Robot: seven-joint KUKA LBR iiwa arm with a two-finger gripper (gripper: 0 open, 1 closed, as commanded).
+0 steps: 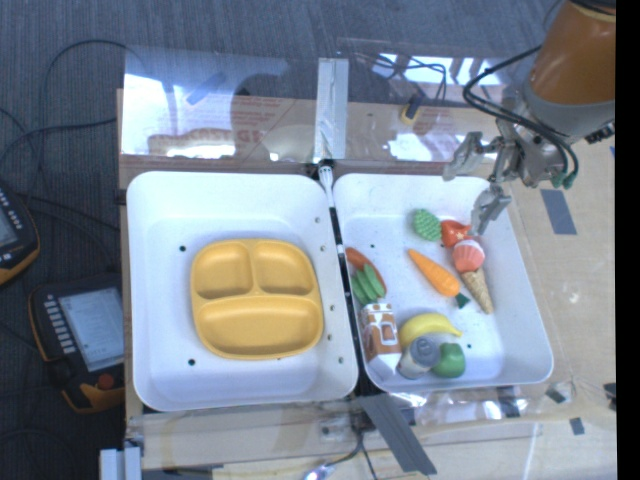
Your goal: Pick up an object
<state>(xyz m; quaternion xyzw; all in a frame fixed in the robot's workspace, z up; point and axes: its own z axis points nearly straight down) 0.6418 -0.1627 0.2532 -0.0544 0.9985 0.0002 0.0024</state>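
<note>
Two white bins are being viewed from above, with a robot arm (580, 53) reaching in from the right.

Nearest in the right bin (525, 353), a banana (430, 325) and green ball (450, 361) are lying; farther back a carrot (434, 272) and ice cream cone (473, 273) are resting. A yellow divided plate (257, 297) is sitting in the left bin (160, 218). At the far rim the gripper (487, 193) is being held spread, nothing pinched, one finger just beside a red toy (455, 233).
</note>
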